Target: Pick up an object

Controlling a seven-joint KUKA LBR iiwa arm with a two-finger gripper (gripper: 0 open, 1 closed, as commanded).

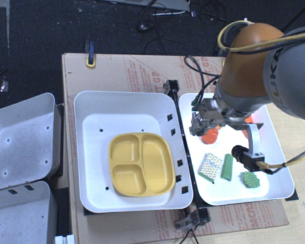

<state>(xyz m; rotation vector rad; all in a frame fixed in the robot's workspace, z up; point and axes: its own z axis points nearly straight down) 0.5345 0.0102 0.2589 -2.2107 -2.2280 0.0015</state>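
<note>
On the left we see a white bin (89, 136) resting on the surface (122, 70), and in it lies a yellow divided plate (141, 163) with three compartments. A blue clip (91, 55) sits at the surface's far left edge.

Moving right, we come to the second white bin (279, 184), which sits just beside the first. The grey arm with its orange band (249, 60) reaches down over this bin's far half. Below the wrist we find the hand (203, 128), low over the bin's left side. We cannot tell how far its fingers are spread, and we see nothing clearly held between them.

An orange object (210, 135) lies in the bin right at the hand's lower edge, partly covered by it; we cannot tell whether they touch. Nearer to us lie a white patterned packet (210, 166), a green block (227, 167) just beside it, and a green textured piece (250, 179) further right, all well clear of the hand.
</note>
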